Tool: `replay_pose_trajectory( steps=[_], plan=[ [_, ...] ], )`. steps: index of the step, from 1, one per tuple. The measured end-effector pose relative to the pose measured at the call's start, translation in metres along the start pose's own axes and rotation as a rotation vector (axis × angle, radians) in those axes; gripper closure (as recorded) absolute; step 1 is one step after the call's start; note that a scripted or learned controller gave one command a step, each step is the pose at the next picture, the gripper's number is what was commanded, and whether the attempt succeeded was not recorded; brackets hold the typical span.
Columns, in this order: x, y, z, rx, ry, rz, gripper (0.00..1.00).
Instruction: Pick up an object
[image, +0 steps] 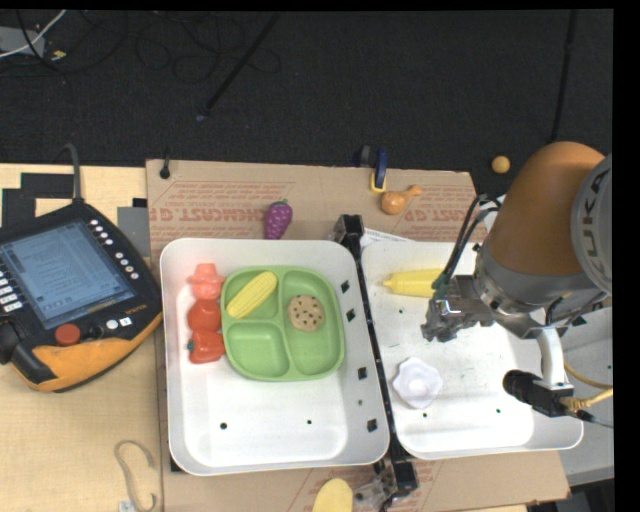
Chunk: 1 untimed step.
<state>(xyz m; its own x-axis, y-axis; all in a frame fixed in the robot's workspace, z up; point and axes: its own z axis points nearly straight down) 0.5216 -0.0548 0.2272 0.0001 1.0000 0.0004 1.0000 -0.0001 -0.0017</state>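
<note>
My gripper hangs over the middle of the right bin, below the orange wrist band. A yellow banana-like toy lies just up and left of it at the bin's far side. A white ruffled cup-like object sits below and left of the gripper near the bin's left wall. I see nothing between the fingers. In the left bin a green divided plate holds a yellow corn cob and a cookie; a red toy figure lies beside it.
A purple grape toy and an orange pear-shaped toy rest on the cardboard behind the bins. A yellow item lies at the front edge. A teach pendant sits at the left. A black cable connector overhangs the right bin.
</note>
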Motion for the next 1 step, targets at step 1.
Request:
replay_pose_trajectory(
  steps=[1],
  plan=[
    [-0.0003, -0.0136, -0.0095, 0.002, 0.001, 0.005, 1.0]
  ],
)
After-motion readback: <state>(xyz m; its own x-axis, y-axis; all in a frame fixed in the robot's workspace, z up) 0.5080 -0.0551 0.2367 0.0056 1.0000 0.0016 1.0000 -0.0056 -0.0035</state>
